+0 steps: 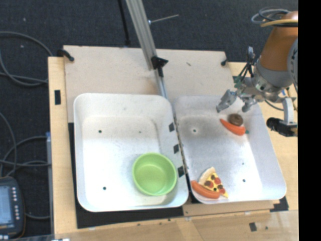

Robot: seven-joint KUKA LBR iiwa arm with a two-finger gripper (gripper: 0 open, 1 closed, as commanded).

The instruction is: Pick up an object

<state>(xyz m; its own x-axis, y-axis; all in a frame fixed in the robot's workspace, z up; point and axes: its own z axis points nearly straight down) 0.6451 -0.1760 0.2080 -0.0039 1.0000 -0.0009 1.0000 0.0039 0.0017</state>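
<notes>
Dark carpet surrounds the desk (100, 72); the hand (237, 101), fingers spread and holding nothing, hangs above the carrot (233, 127) in the right bin (266, 159); closing off-centre could knock it aside

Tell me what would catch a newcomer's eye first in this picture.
Probably the bright green bowl at the near edge of the left bin. Next, the robot's claw hanging over the right bin's far corner, just above an orange carrot and a small brown thing. A toy pizza slice lies at that bin's near edge.
</notes>
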